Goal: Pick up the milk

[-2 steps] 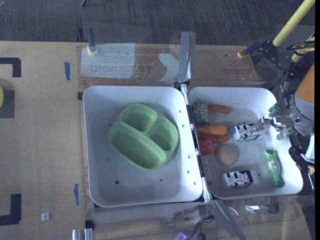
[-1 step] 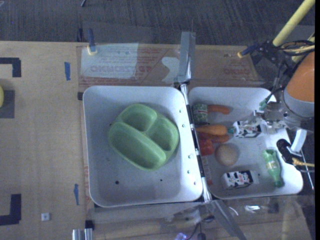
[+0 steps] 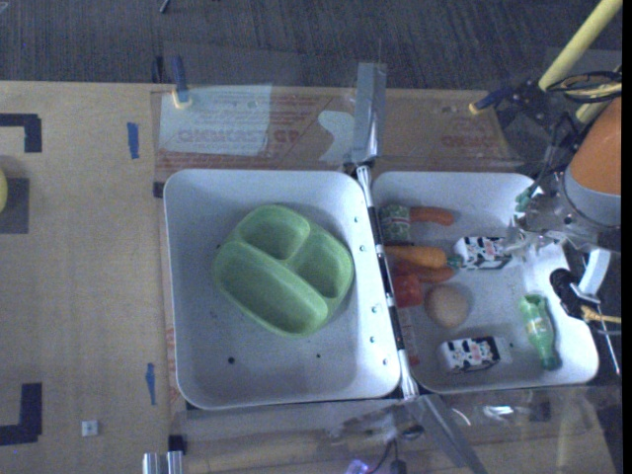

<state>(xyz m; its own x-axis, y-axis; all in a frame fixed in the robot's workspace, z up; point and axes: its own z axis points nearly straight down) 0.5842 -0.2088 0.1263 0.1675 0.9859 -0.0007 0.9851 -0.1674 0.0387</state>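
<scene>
Two milk cartons with black-and-white cow patches lie in the right bin (image 3: 494, 188). One milk carton (image 3: 482, 252) lies on its side near the bin's middle. The other milk carton (image 3: 472, 354) lies by the front wall. My gripper (image 3: 528, 223) hangs over the right part of this bin, just right of and slightly behind the middle carton. Nothing shows in its grasp. The grey arm with its orange band (image 3: 600, 161) reaches in from the right edge.
The right bin also holds a green-labelled can (image 3: 395, 222), two carrots (image 3: 432, 215) (image 3: 419, 257), a red item (image 3: 407, 287), a beige round item (image 3: 448, 306) and a green bottle (image 3: 539, 330). A green divided plate (image 3: 282, 268) sits in the left bin (image 3: 197, 363).
</scene>
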